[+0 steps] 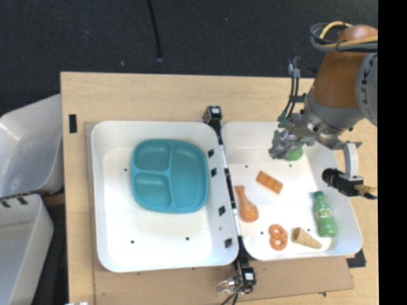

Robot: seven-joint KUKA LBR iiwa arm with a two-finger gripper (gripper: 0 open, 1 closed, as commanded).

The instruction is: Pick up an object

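Note:
The right bin (254,135) holds several small items. An orange waffle-like block (269,182) lies near its middle, an orange drumstick-shaped piece (245,205) by its left wall, a pretzel (278,237) and a cone-shaped wedge (306,237) near the front, and a green bottle (324,214) at the right. My gripper (284,146) hangs low over the bin's back right part, above a small green object (294,152) that it partly hides. Whether that object is between the fingers is hidden from this angle.
The left bin (114,234) carries a teal divided plate (170,174). A black clip rail (224,183) runs between the bins. The grey and orange arm (337,88) comes in from the right over the bench's back right corner.

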